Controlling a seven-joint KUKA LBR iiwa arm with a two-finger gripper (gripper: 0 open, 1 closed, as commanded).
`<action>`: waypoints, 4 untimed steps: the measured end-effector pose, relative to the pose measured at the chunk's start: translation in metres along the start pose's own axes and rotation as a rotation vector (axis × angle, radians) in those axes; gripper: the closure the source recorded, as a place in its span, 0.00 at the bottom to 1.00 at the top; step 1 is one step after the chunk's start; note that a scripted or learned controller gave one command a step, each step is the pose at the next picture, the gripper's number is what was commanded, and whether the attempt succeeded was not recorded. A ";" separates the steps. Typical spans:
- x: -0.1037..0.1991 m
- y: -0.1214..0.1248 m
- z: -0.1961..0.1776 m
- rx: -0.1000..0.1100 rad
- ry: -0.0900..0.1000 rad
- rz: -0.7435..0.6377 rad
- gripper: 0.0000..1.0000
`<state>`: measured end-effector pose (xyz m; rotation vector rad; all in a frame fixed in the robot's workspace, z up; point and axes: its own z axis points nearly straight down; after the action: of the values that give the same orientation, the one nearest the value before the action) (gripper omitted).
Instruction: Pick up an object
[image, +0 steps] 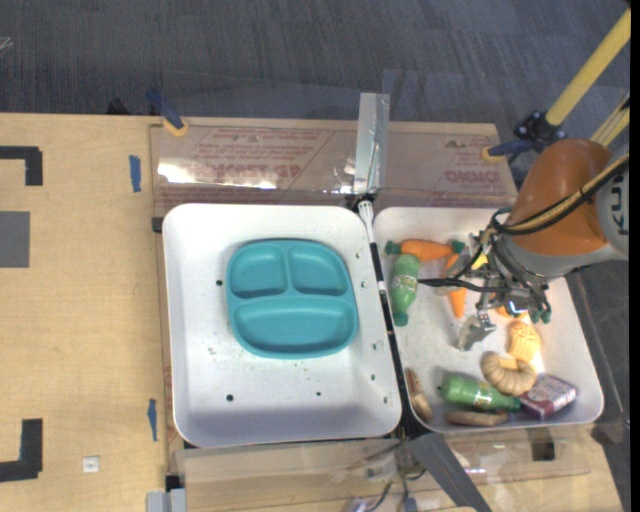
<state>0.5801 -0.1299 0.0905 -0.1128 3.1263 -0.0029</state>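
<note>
Purple box (546, 396) at right bin's (590, 385) front | pincer (473, 330) above bin floor | grip state unclear, cannot tell

arm (580, 200): we see it cut off at the right edge | gripper (478, 325): we cannot tell its finger state amid cables | small carrot (457, 300): partly hidden behind the wrist hardware

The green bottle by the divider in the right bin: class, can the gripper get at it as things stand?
Probably yes. The green bottle lies exposed in the right bin, nothing on top; the gripper hovers nearby. The divider and carrot crowd it somewhat.
</note>
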 end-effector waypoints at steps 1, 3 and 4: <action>-0.004 0.001 -0.013 0.003 -0.014 -0.002 1.00; -0.011 -0.003 -0.136 -0.002 0.001 0.009 1.00; 0.069 -0.019 0.000 0.000 0.000 -0.247 1.00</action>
<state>0.5130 -0.1540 0.0898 -0.4977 3.0890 -0.0057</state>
